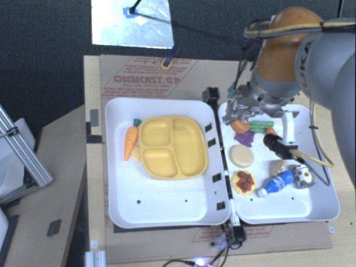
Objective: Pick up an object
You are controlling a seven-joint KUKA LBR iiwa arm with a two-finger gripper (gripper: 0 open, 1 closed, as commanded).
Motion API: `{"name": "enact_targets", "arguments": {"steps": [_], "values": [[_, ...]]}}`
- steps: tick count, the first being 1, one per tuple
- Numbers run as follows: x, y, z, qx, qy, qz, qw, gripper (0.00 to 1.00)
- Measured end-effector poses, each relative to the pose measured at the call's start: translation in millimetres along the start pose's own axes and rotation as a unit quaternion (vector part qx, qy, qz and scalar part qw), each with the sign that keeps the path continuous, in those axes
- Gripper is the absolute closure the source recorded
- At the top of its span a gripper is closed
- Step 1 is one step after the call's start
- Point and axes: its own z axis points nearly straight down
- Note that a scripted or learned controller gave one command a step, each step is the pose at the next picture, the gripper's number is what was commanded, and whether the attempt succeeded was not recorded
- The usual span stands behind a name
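Tabletop (pixel 67 143) holds two white bins. We see end effector (pixel 240 114) low in right bin (pixel 289 210), over orange toy (pixel 241 125). Grip: we cannot tell. Nothing lifted yet; pick-up left.

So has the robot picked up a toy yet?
Not that I can see. Done: the claw is down in the right bin, right over an orange toy. In hand: nothing I can confirm, since its grip is hidden. Left: lifting a toy. The purple grapes and blue bottle lie in the bin.
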Motion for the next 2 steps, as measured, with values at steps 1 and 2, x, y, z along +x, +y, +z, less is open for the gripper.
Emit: {"name": "enact_targets", "arguments": {"steps": [1, 2], "values": [[51, 11, 3, 0.0, 0.0, 0.0, 1.0, 1.0], [93, 5, -2, 0.001, 0.0, 0.0, 1.0, 1.0]]}}
